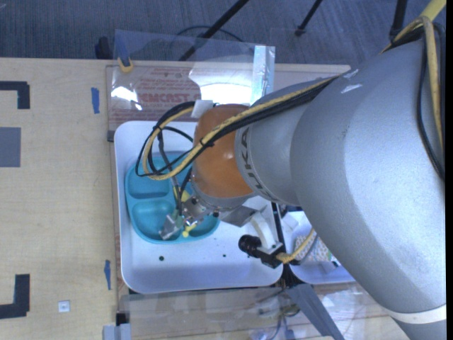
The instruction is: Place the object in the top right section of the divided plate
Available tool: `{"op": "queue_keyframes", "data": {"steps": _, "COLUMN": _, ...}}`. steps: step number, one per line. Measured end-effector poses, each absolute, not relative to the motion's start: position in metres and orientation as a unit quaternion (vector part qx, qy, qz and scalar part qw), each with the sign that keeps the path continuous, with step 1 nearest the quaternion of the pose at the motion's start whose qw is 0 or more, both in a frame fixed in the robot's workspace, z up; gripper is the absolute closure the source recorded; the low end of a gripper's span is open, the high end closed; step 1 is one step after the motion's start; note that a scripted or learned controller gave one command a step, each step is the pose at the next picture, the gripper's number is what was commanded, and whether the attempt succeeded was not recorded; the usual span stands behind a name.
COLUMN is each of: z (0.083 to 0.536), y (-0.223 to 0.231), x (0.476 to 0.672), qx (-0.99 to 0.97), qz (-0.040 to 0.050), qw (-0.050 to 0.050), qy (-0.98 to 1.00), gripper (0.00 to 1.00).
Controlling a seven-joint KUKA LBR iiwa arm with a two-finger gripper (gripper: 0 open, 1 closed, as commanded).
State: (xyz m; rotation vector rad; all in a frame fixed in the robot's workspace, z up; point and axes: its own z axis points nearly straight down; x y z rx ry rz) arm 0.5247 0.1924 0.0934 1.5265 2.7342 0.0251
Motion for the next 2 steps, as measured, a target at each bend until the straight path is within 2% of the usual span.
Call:
{"op": "queue_keyframes", "data": {"steps": 1, "z": 0.094, "y": 0.214, "x": 0.529, "qx": 0.641, "qz": 0.0089, "qw": 0.008, "qy": 0.767, "gripper": 0.0}}
{"op": "queue_keyframes", "data": {"steps": 2, "z": 0.109, "y": 0.214, "x": 0.532, "qx": 0.642, "qz": 0.0132, "qw": 0.01, "qy": 0.766, "gripper": 1.0}}
